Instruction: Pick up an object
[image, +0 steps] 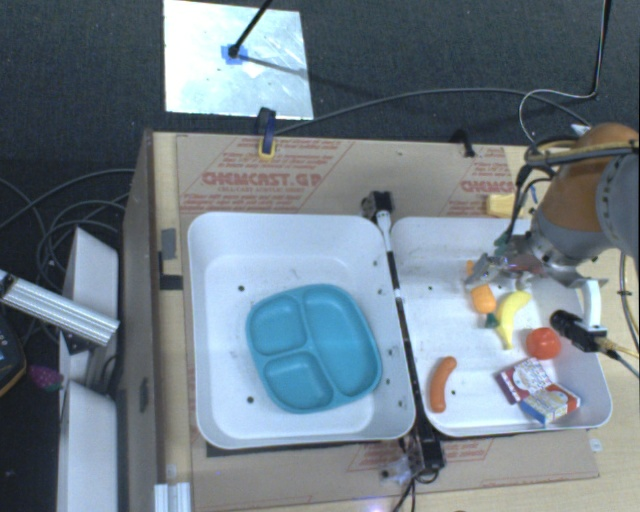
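In the right-hand bin (590, 395) of a two-bin surface, a grey KUKA arm (590, 200) with an orange band reaches in from the right, its gripper (497, 270) low over a cluster of toy food. How far the gripper is open cannot be told from this slant, and nothing shows held in it. Just beneath it lie a small orange piece (484, 298) and a yellow banana (511, 314), touching or nearly so; a red tomato (543, 342) sits near the banana's lower end, an orange sausage (440, 384) lies apart toward the bin's near edge, and a red-and-white carton (536, 389) rests in the near right corner. The left bin (215, 250) carries a blue divided plate (314, 346). The step in hand looks like the approach to a grasp, with the orange piece or the banana the likely target. The next move calls for a clean descent on one item, since close neighbours could be nudged or caught together.
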